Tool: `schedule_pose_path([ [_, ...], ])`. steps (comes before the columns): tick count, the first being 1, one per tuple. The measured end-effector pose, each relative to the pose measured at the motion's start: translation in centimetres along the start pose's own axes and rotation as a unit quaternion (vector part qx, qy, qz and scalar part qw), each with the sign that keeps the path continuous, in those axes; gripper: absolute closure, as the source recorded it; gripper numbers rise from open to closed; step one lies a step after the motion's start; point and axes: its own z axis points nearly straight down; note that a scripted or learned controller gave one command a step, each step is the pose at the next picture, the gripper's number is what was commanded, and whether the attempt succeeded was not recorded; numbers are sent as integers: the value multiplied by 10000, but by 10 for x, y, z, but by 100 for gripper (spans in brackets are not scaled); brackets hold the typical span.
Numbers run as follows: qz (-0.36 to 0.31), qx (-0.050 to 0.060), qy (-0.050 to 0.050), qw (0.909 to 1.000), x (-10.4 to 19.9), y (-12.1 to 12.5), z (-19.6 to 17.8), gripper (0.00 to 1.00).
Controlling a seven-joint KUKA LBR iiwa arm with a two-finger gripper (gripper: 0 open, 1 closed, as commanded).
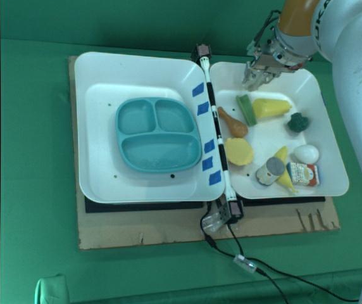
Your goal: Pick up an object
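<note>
A: Status check. Arm pos?

B: Gripper (255,81) sits over the back part of the right bin (333,170), near the rear rim, wrist w/ orange band above it. Nothing visible betw. the fingers. How wide they stand, can't tell from this angle, too small and seen from above.

A: So which step?

B: Judging by that: approach phase, pre-grasp. No object lifted. All items lie on the bin floor.

A: Inventory, right bin?

B: Corn cob (263,108), green husk end toward the divider, lies just in front of the gripper, closest candidate. Drumstick (232,123) beside it near the divider. Yellow round piece (238,151) below that. Broccoli (298,123) to the far side. Egg (305,154), can (269,171) on its side, banana (283,168) partly tucked under the can, small carton (304,174) touching the banana, all clustered at the front.

A: Left bin?

B: Left bin (99,138) holds a teal divided plate (159,135). Not a likely pick; flat, wide.

A: Next move needs?

B: My guess: target is the corn. Needs a short shift toward the front, then descent, fingers spanning the cob across its narrow axis, not lengthwise. Risk: cob is rounded, could roll or squirt out on closure. Drumstick is near but apart, so clearance looks OK. Front cluster would be harder, items touching.
</note>
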Motion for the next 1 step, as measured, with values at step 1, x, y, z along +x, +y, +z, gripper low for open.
schedule_pose_path([
  [1,2,1,-12,10000,-1,0,0,0],
])
